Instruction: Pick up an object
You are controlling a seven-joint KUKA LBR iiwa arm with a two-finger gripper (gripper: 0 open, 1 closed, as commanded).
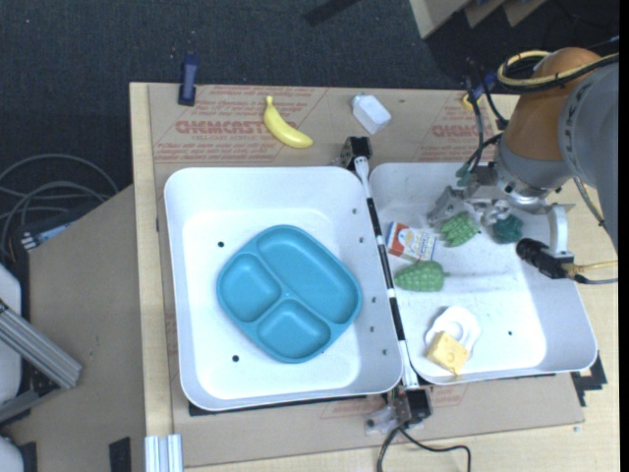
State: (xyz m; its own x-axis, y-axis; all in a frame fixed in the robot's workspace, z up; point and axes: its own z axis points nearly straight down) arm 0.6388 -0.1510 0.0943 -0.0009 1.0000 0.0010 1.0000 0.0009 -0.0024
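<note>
My gripper (470, 207) is low in the far part of the right bin (550, 337), under the grey arm with its orange band. Right below it lies a small green bumpy object (458, 230), touching or nearly touching it. A dark teal object (507, 228) sits just to its right. Nearer the divider are a red and white box (411, 242) and a larger green bumpy object (420, 277). A yellow block (446, 352) rests against a white round piece (460, 324) at the bin's front.
The left bin (197, 214) holds a blue divided plate (287, 291). On the bench behind the bins lie a yellow banana (286, 126), a white block (371, 113) and a small blue item (188, 79). A black cable (545, 257) runs from the arm over the right bin.
</note>
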